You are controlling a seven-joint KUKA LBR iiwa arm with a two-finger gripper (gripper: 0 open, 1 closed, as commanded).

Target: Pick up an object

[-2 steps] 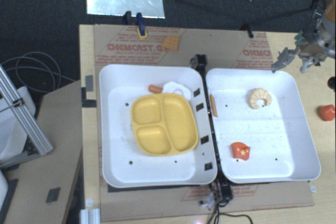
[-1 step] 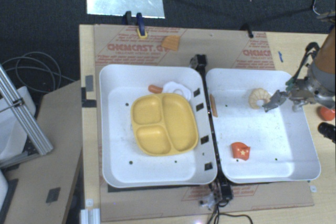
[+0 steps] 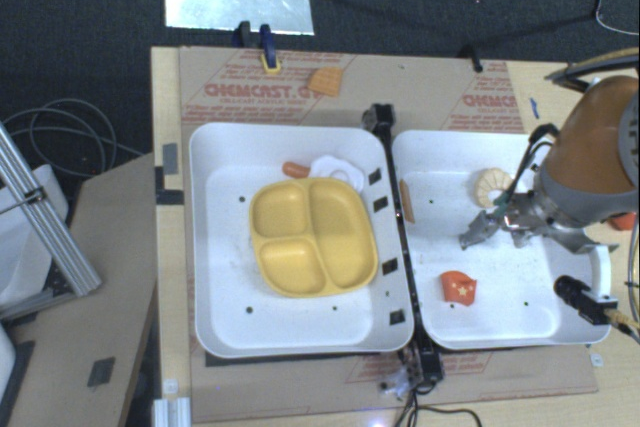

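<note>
glossy yellow plastic tray [image 3: 312,237], smooth white plastic bins [image 3: 215,315], matt brown cardboard sheet [image 3: 420,90]

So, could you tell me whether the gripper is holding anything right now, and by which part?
Nothing is held. The gripper hangs over the right white bin with nothing between its jaws; the small red object lies apart on the bin floor.

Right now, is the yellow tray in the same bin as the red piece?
No: the yellow tray lies in the left bin, while the red piece lies in the right bin.

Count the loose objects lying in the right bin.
3: a red piece near the front, a round cream piece at the back by the gripper, an orange stick along the left wall. Arm may hide more.
</note>
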